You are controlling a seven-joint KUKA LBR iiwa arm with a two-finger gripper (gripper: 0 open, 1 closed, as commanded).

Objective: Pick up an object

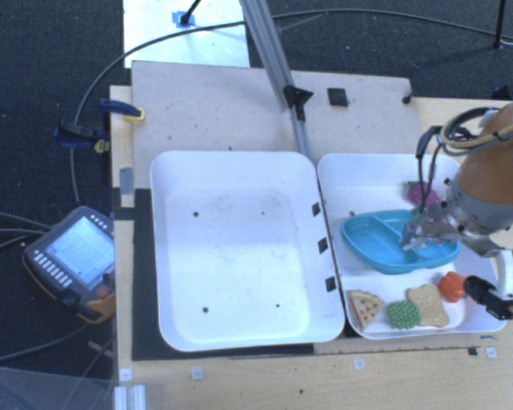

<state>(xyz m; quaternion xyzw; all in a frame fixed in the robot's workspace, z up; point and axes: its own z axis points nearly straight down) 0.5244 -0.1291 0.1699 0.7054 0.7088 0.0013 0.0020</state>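
We're looking down on a pale wooden bench [239,109] carrying two shallow white bins side by side. The left bin [167,229] and the right bin [359,178] are touching along their inner rims. A small black block [337,97] is lying near the bench's far edge.

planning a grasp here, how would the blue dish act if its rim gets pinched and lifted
The blue dish looks like thin moulded plastic, so probably stiff and light for its size. It is shallow and wide; lifted by one rim, it would likely tilt. Its glossy surface may slip between the fingers. The gripper is over its right part, so a push could slide it.
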